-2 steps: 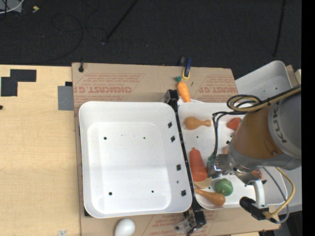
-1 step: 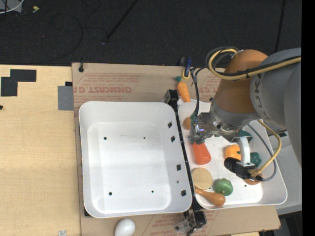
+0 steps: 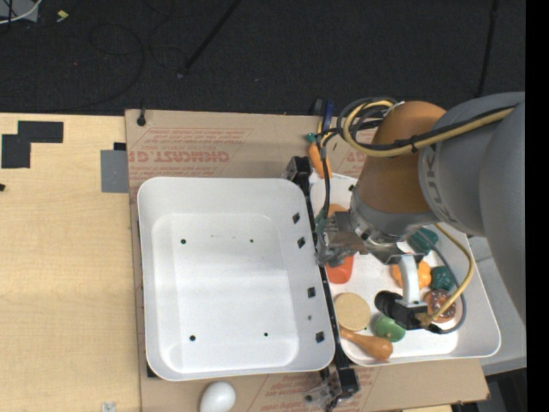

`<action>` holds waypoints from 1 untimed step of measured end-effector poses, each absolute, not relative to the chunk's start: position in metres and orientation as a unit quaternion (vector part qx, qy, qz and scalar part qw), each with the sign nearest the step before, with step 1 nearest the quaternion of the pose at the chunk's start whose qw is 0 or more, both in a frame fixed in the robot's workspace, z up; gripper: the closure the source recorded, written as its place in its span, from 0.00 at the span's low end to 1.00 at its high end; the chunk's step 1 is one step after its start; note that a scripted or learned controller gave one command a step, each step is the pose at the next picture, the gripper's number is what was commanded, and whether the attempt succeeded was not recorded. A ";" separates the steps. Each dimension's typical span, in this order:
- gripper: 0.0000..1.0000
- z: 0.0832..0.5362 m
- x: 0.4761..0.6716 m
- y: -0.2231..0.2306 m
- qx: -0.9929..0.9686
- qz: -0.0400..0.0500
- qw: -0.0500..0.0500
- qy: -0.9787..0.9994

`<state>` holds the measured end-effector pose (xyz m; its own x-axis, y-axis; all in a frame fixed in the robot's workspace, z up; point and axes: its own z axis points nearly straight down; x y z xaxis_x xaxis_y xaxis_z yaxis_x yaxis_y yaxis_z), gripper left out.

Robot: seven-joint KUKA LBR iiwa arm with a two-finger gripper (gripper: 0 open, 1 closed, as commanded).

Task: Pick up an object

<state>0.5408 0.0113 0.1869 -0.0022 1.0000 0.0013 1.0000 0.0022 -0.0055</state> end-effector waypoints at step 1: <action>1.00 0.207 0.648 0.040 -0.706 -0.002 -0.002 -0.708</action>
